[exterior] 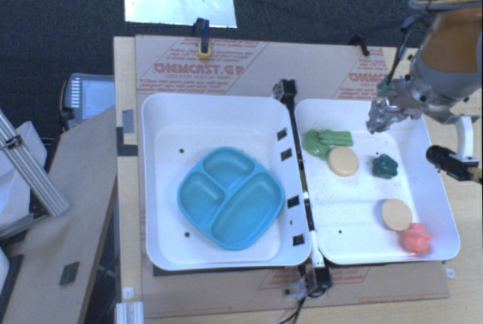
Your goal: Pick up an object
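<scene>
The right bin holds a light green toy, a tan round piece, a dark green lump, a second tan round piece and a pink object. My gripper hangs over the bin's far right part, above and right of the light green toy, and nothing shows between its fingers. The grey arm with its orange band reaches in from the upper right.
The left bin carries a blue divided plate. A black clip strip runs between the bins. Cardboard lies under both. A black bracket sticks in at the right rim.
</scene>
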`<state>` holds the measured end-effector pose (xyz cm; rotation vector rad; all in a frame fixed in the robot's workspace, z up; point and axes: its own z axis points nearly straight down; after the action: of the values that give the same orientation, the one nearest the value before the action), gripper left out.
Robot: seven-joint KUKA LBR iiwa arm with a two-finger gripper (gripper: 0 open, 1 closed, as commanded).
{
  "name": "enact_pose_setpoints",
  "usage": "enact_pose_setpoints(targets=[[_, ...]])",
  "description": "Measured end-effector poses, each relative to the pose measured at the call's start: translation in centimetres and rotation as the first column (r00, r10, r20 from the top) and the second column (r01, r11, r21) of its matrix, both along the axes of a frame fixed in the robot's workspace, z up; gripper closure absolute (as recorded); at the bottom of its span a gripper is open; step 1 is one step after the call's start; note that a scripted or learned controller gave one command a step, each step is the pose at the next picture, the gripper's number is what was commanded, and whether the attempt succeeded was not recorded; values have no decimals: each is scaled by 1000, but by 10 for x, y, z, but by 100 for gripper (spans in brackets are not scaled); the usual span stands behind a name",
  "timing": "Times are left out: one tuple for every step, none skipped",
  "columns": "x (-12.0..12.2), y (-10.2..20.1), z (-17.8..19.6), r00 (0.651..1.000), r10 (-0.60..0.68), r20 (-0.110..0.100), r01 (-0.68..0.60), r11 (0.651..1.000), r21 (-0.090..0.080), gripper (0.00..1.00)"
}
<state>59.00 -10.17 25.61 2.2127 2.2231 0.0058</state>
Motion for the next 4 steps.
enact_pose_setpoints(targets=[[1, 0, 42, 1000, 0, -1, 0, 1000, 0, 100], [-14, 44, 35, 1000, 3, -6, -3, 1000, 2, 100], [-15, 98, 25, 1000, 4, -4, -4, 1000, 2, 100], [-34, 152, 2, 1000, 5, -6, -5, 1000, 3, 100]])
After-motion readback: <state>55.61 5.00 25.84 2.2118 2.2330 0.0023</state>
